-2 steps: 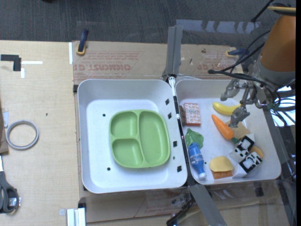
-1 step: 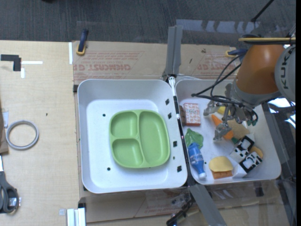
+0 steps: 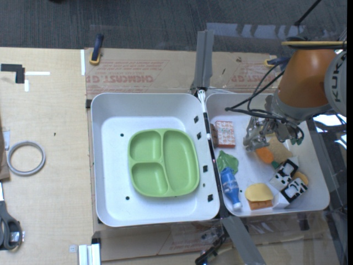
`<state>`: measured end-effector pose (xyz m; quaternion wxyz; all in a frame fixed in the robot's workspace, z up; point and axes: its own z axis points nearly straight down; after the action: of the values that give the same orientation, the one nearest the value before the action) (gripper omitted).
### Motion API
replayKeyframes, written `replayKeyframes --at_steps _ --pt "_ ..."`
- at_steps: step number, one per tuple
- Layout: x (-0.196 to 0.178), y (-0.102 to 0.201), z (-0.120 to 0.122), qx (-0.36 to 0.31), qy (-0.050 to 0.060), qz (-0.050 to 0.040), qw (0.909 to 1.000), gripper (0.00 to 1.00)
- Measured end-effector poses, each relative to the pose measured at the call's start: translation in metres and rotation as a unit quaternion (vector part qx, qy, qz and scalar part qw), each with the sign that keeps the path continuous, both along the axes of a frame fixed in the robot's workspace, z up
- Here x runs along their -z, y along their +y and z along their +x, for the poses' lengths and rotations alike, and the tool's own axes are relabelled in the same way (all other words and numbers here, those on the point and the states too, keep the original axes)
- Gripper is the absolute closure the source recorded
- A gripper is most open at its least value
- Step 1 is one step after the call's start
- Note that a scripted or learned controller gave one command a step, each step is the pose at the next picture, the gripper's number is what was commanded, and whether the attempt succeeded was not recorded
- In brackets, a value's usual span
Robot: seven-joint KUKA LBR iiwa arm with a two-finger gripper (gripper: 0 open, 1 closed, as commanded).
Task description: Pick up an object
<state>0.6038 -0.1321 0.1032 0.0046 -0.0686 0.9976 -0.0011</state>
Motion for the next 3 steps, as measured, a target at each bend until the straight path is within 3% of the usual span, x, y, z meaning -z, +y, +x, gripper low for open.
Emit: replayKeyframes --at_steps 1,2,3 --pt "-0.12 0.03 -0.024 0.03 0.002 0.0009 0.9996 1.0" --pt "-0.122 0.101 0.02 0.128 0.003 0.0015 0.9917 1.0" --pt "-0.193 0.071 0.041 0.099 0.002 0.0011 0.9951 1.0"
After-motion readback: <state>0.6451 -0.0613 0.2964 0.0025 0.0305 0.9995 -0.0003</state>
